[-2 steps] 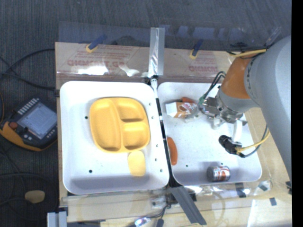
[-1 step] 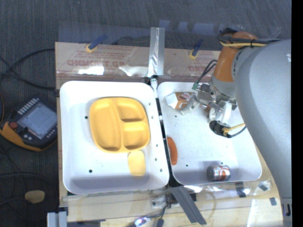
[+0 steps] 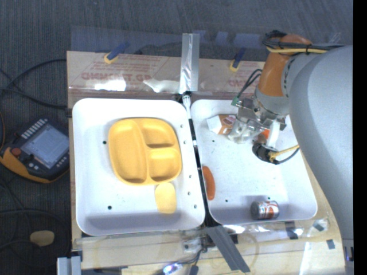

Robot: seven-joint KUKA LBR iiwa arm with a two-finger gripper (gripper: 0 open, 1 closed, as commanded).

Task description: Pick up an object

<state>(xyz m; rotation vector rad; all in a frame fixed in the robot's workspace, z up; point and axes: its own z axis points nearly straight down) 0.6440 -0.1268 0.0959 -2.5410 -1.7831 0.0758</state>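
Note:
My gripper hangs low over the far part of the right bin, under the orange wrist band. Just left of it lies a white and orange packet, touching or nearly touching the gripper. A small orange bit shows at the gripper's right side; I cannot tell what it is. An orange carrot-like piece lies along the right bin's left wall. A red and silver can lies on its side near the front wall.
The left bin holds a yellow divided tray and a small yellow block in front of it. A black fitting with a yellow cable hangs beside the gripper. A grey arm link covers the right side.

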